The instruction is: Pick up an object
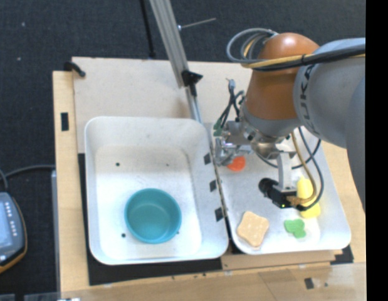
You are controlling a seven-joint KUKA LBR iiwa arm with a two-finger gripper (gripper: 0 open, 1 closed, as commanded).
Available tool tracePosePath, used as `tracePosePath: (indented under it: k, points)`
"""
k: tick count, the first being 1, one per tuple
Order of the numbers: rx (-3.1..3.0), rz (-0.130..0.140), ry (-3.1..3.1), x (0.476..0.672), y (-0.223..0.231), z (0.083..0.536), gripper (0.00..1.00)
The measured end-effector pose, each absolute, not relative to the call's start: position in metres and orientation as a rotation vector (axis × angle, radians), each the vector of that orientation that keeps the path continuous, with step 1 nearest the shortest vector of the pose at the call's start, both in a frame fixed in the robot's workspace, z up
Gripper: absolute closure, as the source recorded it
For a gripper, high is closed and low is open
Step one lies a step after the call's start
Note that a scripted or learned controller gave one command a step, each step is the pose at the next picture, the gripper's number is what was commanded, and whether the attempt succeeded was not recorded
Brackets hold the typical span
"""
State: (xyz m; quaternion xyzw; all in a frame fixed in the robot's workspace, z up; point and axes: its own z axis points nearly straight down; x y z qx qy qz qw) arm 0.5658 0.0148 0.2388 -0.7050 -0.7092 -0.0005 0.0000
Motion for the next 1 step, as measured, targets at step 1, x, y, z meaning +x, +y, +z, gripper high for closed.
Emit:
tracePosePath:
  k: [1]
  points:
    - [-2.211,-0.004,-2.229,0.5419,0.0657,0.2492,1.0]
